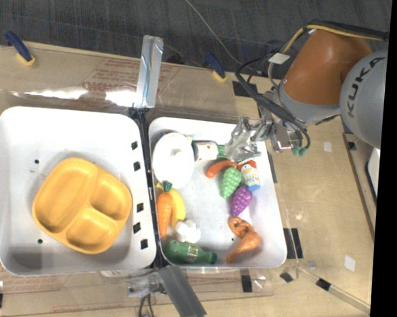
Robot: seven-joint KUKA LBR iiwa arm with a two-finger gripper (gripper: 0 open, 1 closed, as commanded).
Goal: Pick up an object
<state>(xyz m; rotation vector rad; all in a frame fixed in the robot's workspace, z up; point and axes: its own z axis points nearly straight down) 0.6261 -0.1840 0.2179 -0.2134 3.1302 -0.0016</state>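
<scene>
My gripper (243, 145) hangs over the far right part of the right bin (276, 214), just above a small orange-red chili-like toy (218, 167) and a green grape bunch (231, 181). Nothing shows between its tips. Under it also lie a purple grape bunch (241, 199), a small bottle with a red cap (250, 176), a white plate (171, 156) and a small dark-labelled jar (204, 150). Toward the near side lie a carrot (163, 211), a banana (177, 206), a white lump (187, 231), a green bottle (188, 253) and an orange-brown chicken leg (244, 241).
The left bin (16, 142) holds a yellow divided tray (82, 204). A metal post (149, 73) stands upright at the far end of the wall between the bins. Cables run from the arm's orange band (320, 68) at the upper right. Bare bench lies right of the bins.
</scene>
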